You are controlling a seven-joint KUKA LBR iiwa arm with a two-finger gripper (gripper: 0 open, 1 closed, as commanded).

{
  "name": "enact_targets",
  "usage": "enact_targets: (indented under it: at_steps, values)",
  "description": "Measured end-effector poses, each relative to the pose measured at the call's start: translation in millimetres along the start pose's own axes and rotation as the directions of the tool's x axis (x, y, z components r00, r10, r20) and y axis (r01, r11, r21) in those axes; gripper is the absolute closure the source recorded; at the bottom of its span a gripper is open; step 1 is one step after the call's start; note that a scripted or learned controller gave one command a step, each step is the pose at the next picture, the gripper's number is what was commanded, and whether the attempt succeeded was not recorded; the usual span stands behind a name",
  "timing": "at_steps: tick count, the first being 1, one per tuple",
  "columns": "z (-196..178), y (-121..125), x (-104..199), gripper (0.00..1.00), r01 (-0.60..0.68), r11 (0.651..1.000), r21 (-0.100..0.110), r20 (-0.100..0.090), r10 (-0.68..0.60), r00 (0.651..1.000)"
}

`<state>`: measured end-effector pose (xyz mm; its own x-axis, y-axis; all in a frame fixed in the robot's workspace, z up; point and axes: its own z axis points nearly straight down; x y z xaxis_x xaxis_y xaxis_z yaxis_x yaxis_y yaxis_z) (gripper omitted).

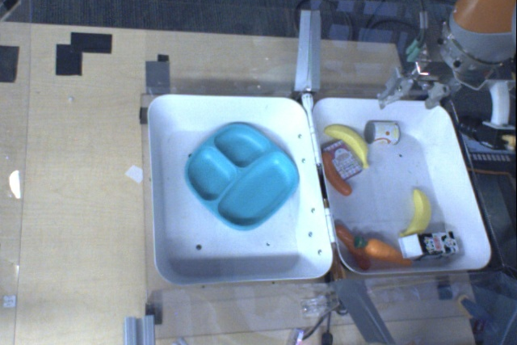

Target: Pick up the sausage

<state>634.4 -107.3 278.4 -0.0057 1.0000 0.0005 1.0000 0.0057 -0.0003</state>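
Gripper (413, 90) hangs over the right bin's (464, 161) far rim, fingers splayed open, holding nothing. Sausage (339, 168) lies down-left of it against the bin's left wall, a banana (349, 141) touching its upper end — awkward approach, likely.

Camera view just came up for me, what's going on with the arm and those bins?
The arm's gripper hovers over the back rim of the right bin, fingers spread, holding nothing. The sausage it is after lies untouched along that bin's left wall, partly under a small packet and next to a banana. A second banana, a carrot, a small can and a little carton share the bin. The left bin holds a blue divided plate.
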Motion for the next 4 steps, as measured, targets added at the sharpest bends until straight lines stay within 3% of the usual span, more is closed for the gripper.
enact_targets:
  at_steps: [1, 2, 3, 4]
  values:
    - [100, -67, -3, 0.0, 0.125, 0.992, -0.003, 0.001, -0.125, 0.992]
    - [173, -135, -17, 0.0, 0.12, 0.993, -0.002, 0.001, -0.12, 0.993]
    - [175, -140, -23, 0.0, 0.198, 0.98, -0.005, 0.001, -0.198, 0.98]
    - [175, -140, -23, 0.0, 0.199, 0.98, -0.004, 0.001, -0.199, 0.98]
